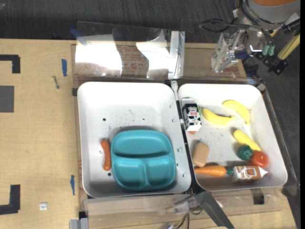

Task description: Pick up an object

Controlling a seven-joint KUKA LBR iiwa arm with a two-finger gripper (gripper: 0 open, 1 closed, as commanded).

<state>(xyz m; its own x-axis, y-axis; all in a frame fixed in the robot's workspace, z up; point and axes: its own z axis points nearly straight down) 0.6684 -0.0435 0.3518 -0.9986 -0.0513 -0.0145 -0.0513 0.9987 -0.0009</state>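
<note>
My gripper (226,63) hangs above the bench behind the right bin (274,128), open with nothing between its fingers. That bin holds two bananas (217,117) (238,109), a corn cob (247,138), a green item (245,152), a red tomato (260,159), a carrot (211,171), a small carton (249,173), a tan bread piece (200,153) and a black-and-white box (191,116). In the left bin (124,99) lie a teal divided tray (143,159) and an orange-red sausage (106,154).
A shiny metal sheet (128,56) with an upright divider (175,54) lies behind the left bin. Cables and a yellow-tipped fitting (281,51) hang by the arm at the upper right. Tan board (33,128) spreads to the left.
</note>
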